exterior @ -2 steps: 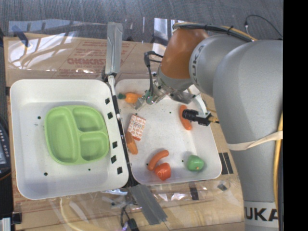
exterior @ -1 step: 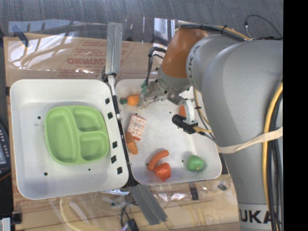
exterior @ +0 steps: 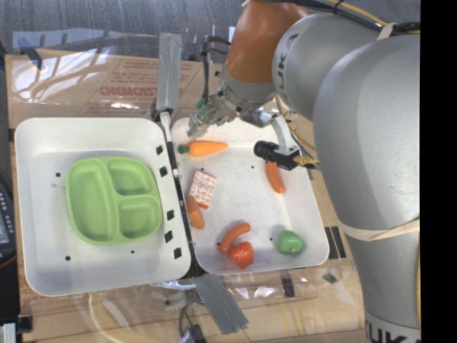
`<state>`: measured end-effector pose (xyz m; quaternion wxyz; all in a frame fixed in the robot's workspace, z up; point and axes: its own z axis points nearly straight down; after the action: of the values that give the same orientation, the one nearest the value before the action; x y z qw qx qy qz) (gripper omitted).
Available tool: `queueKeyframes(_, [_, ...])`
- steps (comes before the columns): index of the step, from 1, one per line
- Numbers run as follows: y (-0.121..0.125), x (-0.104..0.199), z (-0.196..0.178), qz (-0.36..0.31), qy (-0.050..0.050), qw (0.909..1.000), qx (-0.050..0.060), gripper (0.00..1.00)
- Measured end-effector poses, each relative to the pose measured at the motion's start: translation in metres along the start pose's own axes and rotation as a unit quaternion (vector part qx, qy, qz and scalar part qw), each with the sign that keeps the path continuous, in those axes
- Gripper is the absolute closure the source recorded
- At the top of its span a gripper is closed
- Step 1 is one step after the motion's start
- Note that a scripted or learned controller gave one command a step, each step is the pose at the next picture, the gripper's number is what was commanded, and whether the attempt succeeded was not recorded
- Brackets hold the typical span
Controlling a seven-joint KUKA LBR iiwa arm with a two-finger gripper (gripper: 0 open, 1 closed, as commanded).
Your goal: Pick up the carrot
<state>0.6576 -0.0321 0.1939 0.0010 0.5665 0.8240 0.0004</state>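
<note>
At right bin's top, carrot (exterior: 205, 148) lies crosswise, tip pointing right

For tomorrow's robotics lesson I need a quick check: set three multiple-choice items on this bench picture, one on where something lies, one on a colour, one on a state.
1. Where does the carrot lie?
A. In the right bin, near its far edge
B. On the green tray
C. Outside both bins

2. What colour is the divided tray in the left bin?
A. White
B. Green
C. Orange

3. What is the carrot's state?
A. Lifted off the bin floor
B. Resting on the tray
C. Lying flat on the bin floor

Answers: 1 A, it lies at the top of the right bin, below the gripper. 2 B, the tray is light green. 3 C, it lies flat on the white floor.
</note>
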Motion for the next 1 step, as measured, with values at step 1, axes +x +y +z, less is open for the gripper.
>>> queueKeyframes(1, [-0.0437, -0.0182, 0.0021, -0.079, 0.001, 0.9969, 0.002, 0.0])
